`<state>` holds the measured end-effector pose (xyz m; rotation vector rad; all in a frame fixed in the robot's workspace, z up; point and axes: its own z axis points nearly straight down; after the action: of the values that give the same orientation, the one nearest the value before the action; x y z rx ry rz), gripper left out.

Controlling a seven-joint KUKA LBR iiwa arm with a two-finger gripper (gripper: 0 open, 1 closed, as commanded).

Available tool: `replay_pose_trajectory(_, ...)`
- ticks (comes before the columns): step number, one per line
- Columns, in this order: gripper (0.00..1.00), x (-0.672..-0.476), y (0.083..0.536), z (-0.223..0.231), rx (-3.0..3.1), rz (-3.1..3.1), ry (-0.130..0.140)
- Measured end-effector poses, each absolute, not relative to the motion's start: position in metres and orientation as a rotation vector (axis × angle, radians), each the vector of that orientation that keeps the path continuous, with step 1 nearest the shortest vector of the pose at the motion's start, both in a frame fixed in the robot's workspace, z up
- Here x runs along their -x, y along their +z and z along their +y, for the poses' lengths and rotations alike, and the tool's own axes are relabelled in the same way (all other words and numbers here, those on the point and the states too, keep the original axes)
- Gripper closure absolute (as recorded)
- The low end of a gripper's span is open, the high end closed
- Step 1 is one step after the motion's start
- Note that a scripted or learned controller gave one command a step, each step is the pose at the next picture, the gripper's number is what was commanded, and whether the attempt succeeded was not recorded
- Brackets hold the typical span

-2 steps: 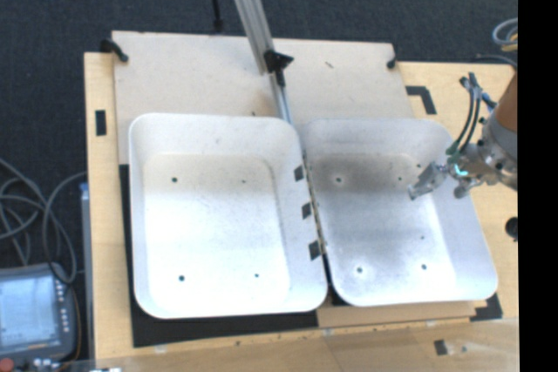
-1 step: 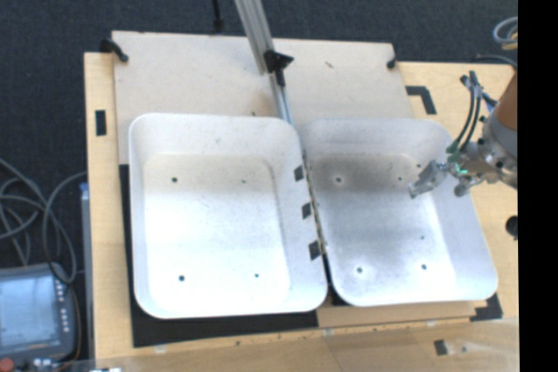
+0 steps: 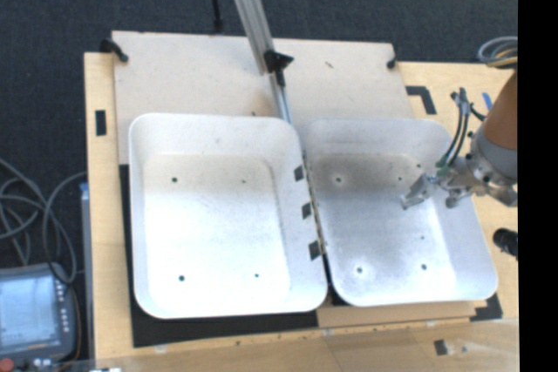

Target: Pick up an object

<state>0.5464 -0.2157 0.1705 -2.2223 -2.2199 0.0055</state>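
Object unlocated, gripper spread over right bin

Object's place cannot be told from this view. The metal gripper hangs at the 3 o'clock side of the right bin, fingers parted with nothing between them. Both bins, including the left bin, are white, round-cornered and grey-scuffed.

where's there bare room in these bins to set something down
The shallow white left bin has a bare floor wall to wall. The white right bin is bare too, but the hand crowds its right edge.
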Motion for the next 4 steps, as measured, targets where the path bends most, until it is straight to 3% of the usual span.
replay_pose_trajectory(1,0.00,-0.546,0.108,-0.214,2.222,-2.217,0.006)
replay_pose_trajectory(2,0.00,-0.546,0.101,-0.216,2.227,-2.217,0.004)
replay_pose_trajectory(3,1.00,-0.547,0.113,-0.216,2.234,-2.214,-0.002)
replay_pose_trajectory(4,1.00,-0.549,0.156,-0.217,2.226,-2.224,-0.005)
